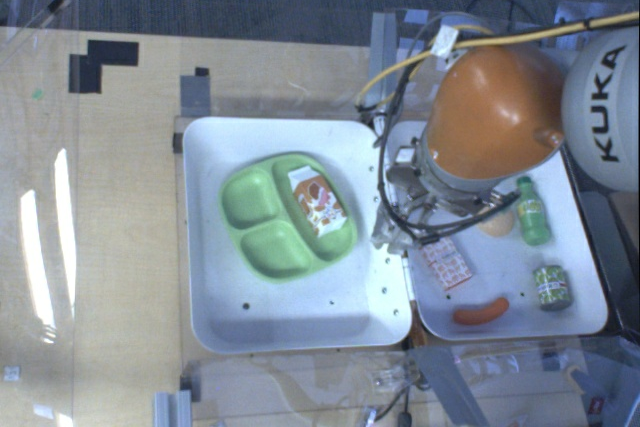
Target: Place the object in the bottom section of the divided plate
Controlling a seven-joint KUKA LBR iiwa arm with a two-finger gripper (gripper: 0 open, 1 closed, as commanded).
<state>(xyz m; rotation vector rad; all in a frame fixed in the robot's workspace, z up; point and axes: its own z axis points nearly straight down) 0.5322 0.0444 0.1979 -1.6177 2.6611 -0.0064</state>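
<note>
A green divided plate [262,223] lies in the left bin [230,315]. Its long right section holds a small printed packet [317,201] with a white, red and brown label. The two smaller sections, upper left and bottom, show bare green. My gripper [398,227] hangs below the orange wrist band [490,115], over the left edge of the right bin [580,315] and just right of the plate. The wrist and cables hide most of it.
In the right bin lie a pink patterned packet [446,265], a red sausage [480,312], a green bottle [532,213], a small green can [551,285] and a beige item [497,221] partly under the arm. The bins' shared rims run between gripper and plate.
</note>
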